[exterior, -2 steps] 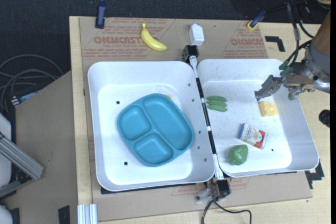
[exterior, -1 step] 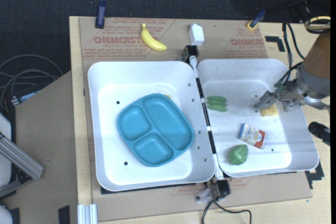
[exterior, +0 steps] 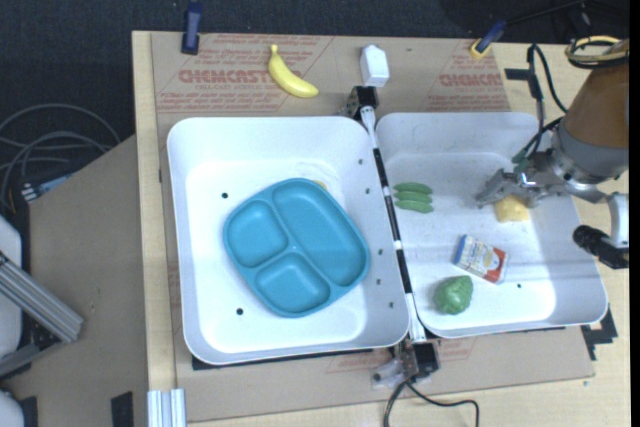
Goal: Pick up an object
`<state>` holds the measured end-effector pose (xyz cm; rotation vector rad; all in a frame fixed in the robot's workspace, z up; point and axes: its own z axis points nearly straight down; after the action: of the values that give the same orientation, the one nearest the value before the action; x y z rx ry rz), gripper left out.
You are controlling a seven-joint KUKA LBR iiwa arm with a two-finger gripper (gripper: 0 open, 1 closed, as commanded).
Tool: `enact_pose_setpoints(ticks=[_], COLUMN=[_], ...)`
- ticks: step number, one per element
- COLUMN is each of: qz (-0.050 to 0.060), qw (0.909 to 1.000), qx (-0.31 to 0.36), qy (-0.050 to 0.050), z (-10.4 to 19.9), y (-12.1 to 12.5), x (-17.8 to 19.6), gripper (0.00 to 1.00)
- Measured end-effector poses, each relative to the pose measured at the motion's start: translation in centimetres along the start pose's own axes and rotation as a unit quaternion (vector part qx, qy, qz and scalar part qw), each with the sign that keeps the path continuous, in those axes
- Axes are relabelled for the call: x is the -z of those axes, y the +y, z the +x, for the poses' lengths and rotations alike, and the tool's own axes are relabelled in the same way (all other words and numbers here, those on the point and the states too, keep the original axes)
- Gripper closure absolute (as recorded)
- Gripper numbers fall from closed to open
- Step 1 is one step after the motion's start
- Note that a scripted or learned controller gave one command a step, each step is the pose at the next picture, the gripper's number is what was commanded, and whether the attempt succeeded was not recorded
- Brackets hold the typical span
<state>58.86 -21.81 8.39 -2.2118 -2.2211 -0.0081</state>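
Note:
The right bin (exterior: pixel 560 310) holds a green pea pod (exterior: pixel 413 196) at its left wall, a small white, blue and red packet (exterior: pixel 481 257) near the middle, a round green piece (exterior: pixel 453 295) toward the front, and a pale yellow lump (exterior: pixel 514 209). My gripper (exterior: pixel 518 189) hangs over the right part of this bin, directly over the yellow lump, with its grey fingers (exterior: pixel 493 190) spread to either side. The lump lies on the bin floor just below the fingertips, partly covered by them.
The left bin (exterior: pixel 190 245) holds a blue three-compartment tray (exterior: pixel 295 245). A yellow toy banana (exterior: pixel 290 75) lies on the cardboard behind the bins. A clamp (exterior: pixel 373 65) sits at the far end of the divider between bins. Cables trail along the right side.

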Motion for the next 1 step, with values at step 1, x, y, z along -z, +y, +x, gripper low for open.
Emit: enact_pose_setpoints(ticks=[1], qz=[-0.005], qw=[1.0000], qx=[0.001], qy=[-0.001], z=[0.07], y=[0.36], x=[1.49], gripper=[1.00])
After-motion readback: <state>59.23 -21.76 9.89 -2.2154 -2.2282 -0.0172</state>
